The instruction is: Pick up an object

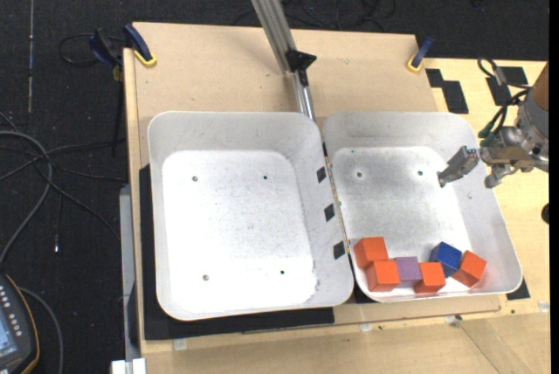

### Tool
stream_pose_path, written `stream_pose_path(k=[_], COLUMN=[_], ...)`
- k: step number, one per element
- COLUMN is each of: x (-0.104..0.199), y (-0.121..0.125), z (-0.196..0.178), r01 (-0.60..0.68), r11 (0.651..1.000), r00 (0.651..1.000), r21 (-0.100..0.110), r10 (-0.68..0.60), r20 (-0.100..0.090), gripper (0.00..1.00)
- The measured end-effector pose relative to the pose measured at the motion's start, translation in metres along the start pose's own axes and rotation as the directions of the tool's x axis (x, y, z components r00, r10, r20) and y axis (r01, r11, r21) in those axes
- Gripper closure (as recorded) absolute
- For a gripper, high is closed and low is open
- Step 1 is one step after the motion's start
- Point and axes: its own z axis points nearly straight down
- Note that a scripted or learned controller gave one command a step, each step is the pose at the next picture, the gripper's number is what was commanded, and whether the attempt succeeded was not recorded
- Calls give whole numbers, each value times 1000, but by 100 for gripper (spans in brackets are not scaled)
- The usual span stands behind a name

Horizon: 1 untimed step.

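The tool [476,167] hangs open and empty over the right bin's [384,132] right rim. The blocks [417,266] lie bunched along that bin's edge nearest the table's front, well apart from the tool, toward the front edge.

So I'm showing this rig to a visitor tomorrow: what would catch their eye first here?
Probably the cluster of blocks, mostly orange with one blue and one purple, huddled along the near edge of the right bin. Next, the gripper hanging over that bin's far right rim, away from the blocks, with nothing between its fingers.
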Motion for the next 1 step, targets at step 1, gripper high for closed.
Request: stream_pose_path(k=[1], x=[-8], y=[4], z=[163], r01=[-1], r11=[1000], r00=[1000], r21=[-1], r10=[1], r20=[2], gripper=[0])
